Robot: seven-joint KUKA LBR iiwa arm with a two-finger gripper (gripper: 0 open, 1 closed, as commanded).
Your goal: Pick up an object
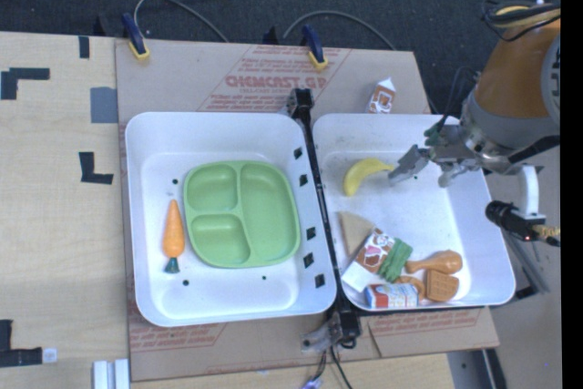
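Observation:
My gripper (430, 168) hangs over the back of the right bin (474, 223), its two fingers spread open with nothing between them. A yellow banana (364, 173) lies just left of the left fingertip (406, 165), close to it. At the front of the right bin is a pile of toys: a tan wedge (353, 229), a small printed carton (374, 252), a green piece (396, 260), a brown drumstick (435, 265) and a red and blue carton (392, 295).
The left bin (146, 196) holds a green divided plate (241, 214) and an orange carrot (173, 232) to its left. A small carton (383, 96) stands on the cardboard behind the right bin. Black clips line the wall between the bins.

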